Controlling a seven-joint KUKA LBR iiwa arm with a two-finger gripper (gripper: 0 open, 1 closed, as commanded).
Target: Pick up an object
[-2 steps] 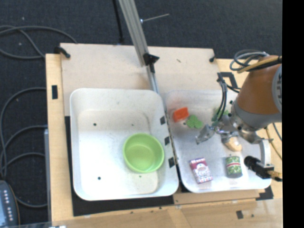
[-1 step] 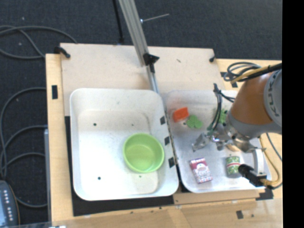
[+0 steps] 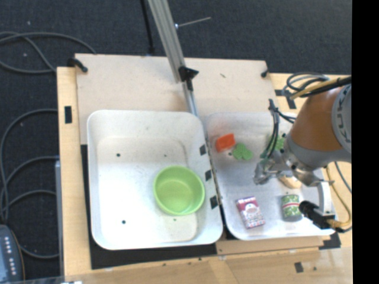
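Wooden bench [image 3: 136, 81] holds two white bins | our gripper [image 3: 265, 173] hangs low in the right bin [image 3: 232, 229], open or shut we cannot tell | nearest things: green lump [image 3: 241, 152], orange block [image 3: 225, 142] | red-and-white packet [image 3: 251, 212], green can [image 3: 290, 206] | green bowl [image 3: 179, 190] in the left bin [image 3: 118, 158]

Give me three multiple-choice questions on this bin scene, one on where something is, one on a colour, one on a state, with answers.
1. Where is the green bowl?
A. left bin
B. right bin
C. on the bench outside the bins

2. What colour is the small block near the top of the right bin?
A. blue
B. orange
C. black

3. How does the green bowl stand?
A. upside down
B. on its side
C. upright, mouth up

Answers:
1. A: it sits at the lower right of the left bin.
2. B: the block is orange, beside a green piece.
3. C: its hollow inside faces the camera.
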